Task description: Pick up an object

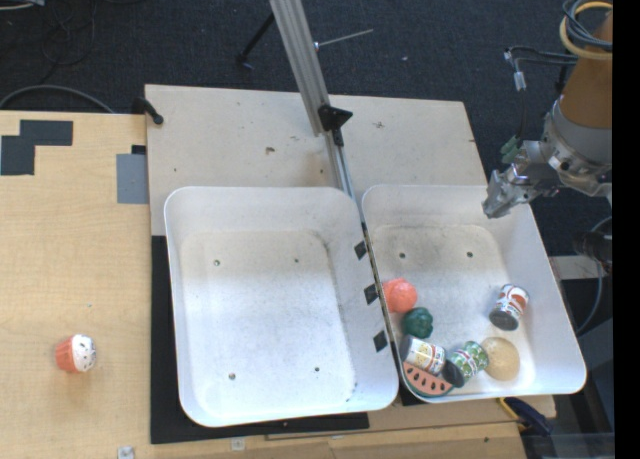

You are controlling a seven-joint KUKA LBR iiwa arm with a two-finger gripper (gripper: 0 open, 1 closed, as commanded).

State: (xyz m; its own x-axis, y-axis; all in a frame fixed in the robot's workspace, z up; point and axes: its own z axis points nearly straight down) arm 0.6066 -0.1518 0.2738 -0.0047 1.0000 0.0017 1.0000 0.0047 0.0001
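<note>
**Grey gripper hangs over the right bin's far corner**

Grey metal, the two-finger gripper point(499, 197) sits above the far right rim of the right shallow white bin point(455, 227), nothing between its tips; whether it is released or clenched I cannot tell. The objects lie well apart from it, along the bin's near side: an orange ball point(399, 294), a dark green lump point(418, 323), a small red-and-white can point(509, 306), a tan round piece point(502, 358), two labelled cans and a watermelon slice point(424, 382).
</note>
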